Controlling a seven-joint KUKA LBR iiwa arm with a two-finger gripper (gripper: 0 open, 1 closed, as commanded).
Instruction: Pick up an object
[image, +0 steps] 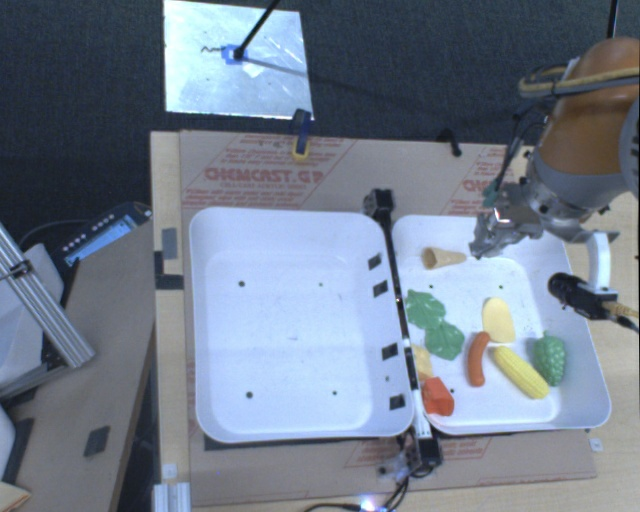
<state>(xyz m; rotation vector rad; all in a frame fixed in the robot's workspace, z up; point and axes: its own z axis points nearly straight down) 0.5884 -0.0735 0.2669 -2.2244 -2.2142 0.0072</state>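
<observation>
The gripper (487, 243) is being held low at the upper edge of the right bin (580, 400), just right of the tan cone (443, 258); whether its claw is apart or together cannot be told. No object is being held. The cone is being treated as the likeliest target: the descent should be centred over it, clear of the bin wall, before closing.
</observation>
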